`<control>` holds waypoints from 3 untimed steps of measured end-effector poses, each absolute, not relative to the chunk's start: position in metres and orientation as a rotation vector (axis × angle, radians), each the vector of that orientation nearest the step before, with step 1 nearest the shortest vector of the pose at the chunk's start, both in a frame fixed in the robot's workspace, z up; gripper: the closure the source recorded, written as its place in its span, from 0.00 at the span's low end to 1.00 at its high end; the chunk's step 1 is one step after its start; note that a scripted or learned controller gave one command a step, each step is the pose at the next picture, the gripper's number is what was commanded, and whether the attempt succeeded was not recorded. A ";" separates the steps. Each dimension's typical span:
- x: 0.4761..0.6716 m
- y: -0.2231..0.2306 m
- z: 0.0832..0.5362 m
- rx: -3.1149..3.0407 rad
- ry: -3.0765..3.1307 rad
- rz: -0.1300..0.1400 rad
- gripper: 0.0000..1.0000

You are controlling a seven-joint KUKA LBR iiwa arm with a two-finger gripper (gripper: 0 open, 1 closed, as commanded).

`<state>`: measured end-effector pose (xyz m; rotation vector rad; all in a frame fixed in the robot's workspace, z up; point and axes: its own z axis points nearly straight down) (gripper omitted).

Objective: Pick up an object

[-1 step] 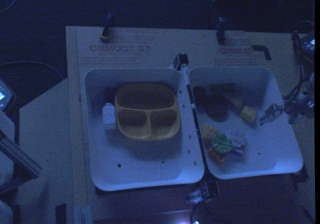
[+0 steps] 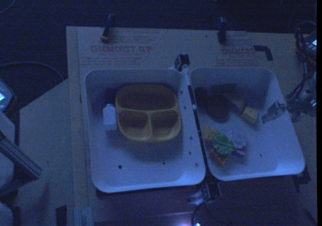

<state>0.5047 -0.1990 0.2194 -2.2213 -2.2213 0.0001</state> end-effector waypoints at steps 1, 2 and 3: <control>0.504 -0.195 0.176 -2.217 -2.217 0.003 0.00; 0.498 -0.190 0.114 -2.216 -2.215 0.004 0.00; 0.500 -0.188 0.087 -2.220 -2.220 -0.008 0.00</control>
